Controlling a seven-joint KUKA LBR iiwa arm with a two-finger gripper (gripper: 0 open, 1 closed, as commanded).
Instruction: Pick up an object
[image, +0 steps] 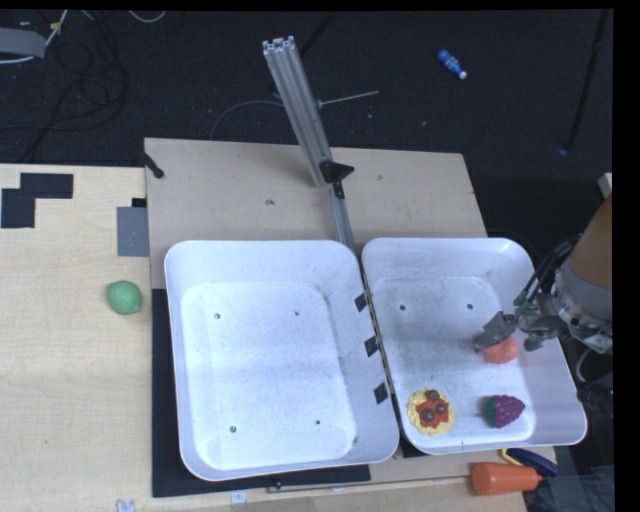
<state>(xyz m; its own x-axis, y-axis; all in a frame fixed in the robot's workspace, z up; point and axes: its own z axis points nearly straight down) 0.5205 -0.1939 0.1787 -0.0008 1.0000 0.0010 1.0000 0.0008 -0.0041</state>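
Bench with two white bins, right bin (450, 262) at right of frame | gripper (512, 335) low over orange-red object (500, 350), fingers apart astride it | step: closing in to grasp | next, I judge: close, then lift straight

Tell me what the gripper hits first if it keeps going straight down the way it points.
Most likely the small orange-red object lying in the right bin: the gripper hangs right over it. Depth is unclear from this slanted view, so it might just miss and meet the bin floor.
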